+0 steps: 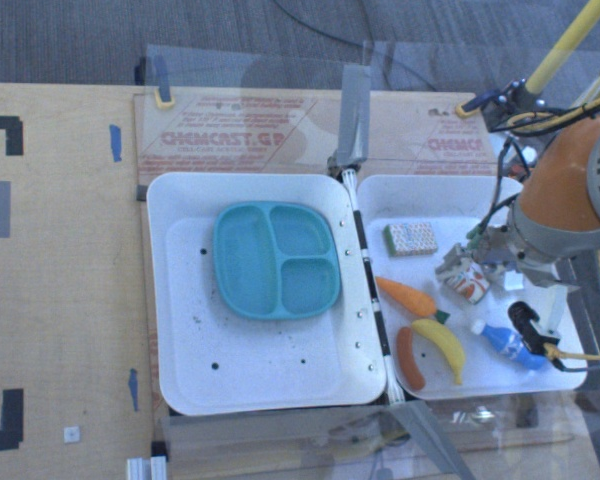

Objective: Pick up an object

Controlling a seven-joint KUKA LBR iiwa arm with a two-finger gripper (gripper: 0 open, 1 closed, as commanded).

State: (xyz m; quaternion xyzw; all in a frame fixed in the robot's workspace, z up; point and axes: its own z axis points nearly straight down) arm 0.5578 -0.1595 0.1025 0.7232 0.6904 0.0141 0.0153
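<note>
Claw [458,265] over small white-red packet [469,286]; grip state cannot be judged.

The grey arm reaches in from the right, orange-banded wrist bent down; its gripper [467,271] hangs low.

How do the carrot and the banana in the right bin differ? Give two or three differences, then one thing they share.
1. Colour: the carrot is orange with a green end; the banana is yellow.
2. Shape: the carrot is straight and tapered; the banana is curved.
3. Place: the carrot lies farther from the bin's near rim; the banana lies nearer that rim, beside the sausage.

Shared: both lie flat in the right bin.
</note>
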